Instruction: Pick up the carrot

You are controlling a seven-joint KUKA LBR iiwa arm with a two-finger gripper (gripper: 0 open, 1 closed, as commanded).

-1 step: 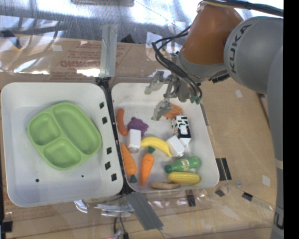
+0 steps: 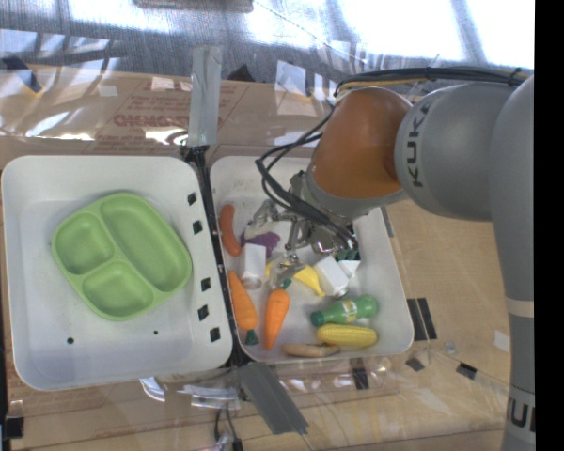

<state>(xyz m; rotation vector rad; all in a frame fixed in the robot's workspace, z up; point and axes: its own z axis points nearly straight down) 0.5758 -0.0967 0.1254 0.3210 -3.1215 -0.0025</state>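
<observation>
Presently: gripper (image 2: 284, 272) positioned mid right bin (image 2: 392, 280), finger state not discernible. Carrot (image 2: 275, 316) located near bin's front edge, just below gripper. Green tray (image 2: 120, 254) held in left bin (image 2: 28, 252).

The desk (image 2: 451, 252) has a pale wooden top, and a sheet of brown cardboard (image 2: 122, 111) under shiny clear film lies across its far part. Beyond it, a dark ribbed surface (image 2: 103, 17) catches bright glare, with strong white light washing out the upper right.
</observation>
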